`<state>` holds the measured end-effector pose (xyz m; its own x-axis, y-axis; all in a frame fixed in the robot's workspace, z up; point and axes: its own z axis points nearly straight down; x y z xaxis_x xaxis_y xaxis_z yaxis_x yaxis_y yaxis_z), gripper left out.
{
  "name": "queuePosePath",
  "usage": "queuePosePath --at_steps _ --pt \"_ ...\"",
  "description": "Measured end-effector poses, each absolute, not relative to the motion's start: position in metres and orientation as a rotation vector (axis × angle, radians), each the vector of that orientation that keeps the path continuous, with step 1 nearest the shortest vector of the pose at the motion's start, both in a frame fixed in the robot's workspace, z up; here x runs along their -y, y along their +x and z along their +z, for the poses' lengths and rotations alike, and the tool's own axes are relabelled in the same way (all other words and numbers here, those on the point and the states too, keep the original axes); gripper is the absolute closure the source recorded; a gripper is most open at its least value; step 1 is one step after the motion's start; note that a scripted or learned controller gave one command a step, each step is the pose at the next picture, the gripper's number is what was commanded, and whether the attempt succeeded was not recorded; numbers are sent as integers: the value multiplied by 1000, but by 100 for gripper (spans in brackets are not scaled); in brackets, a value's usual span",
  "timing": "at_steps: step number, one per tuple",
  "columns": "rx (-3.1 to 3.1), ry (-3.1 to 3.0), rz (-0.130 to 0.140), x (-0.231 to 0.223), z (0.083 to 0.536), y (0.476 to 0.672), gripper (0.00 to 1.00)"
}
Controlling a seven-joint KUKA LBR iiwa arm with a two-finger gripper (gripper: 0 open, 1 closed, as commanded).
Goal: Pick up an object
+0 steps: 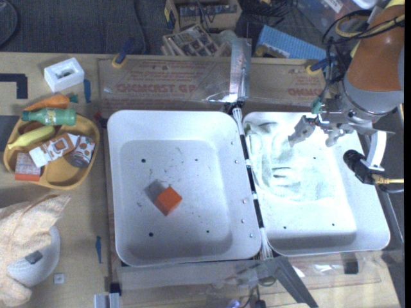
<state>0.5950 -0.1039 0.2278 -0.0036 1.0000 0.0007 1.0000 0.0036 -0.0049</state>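
Orange cube sits in left bin; jaws spread, empty, over right bin. Centre above cube before descending.

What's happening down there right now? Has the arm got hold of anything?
Gripper above right bin, nothing between its fingers. Orange block lies in left bin, beside a small grey piece, untouched. Nothing in the way.
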Motion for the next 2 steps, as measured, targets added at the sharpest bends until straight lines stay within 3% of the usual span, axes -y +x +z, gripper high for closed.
queuePosePath --at_steps 1,2 --pt "2175 -2263 4 105 131 579 0" --pt "2283 -2166 -9 96 89 586 0"
